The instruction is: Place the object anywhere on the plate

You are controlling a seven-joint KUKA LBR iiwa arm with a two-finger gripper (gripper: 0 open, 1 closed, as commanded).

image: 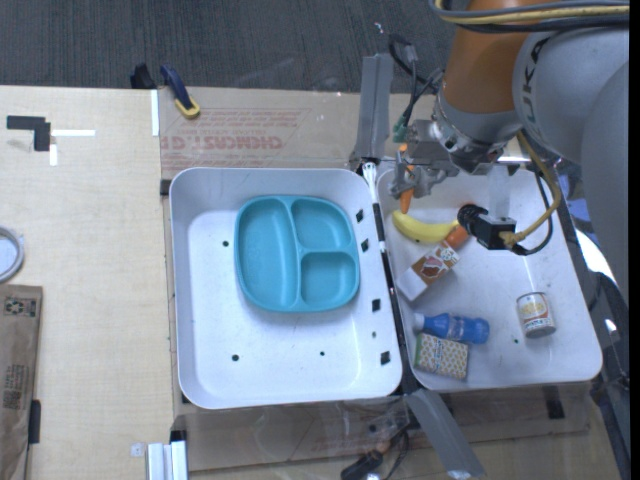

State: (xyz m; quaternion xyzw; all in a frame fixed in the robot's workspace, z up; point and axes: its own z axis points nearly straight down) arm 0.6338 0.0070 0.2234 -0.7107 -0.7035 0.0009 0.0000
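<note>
While the arm reaches in over the right bin's far edge, the left bin bears a blue plate with three compartments, nothing on it; the gripper hangs at the right bin's far left corner, just above the banana, whether it stands open or closed cannot be told, nothing seen in its grasp; banana lies in the right bin, apart from the plate; beside it a small carton; nearer, a blue bottle on its side; below that a green packet; a can toward the right wall.
</note>
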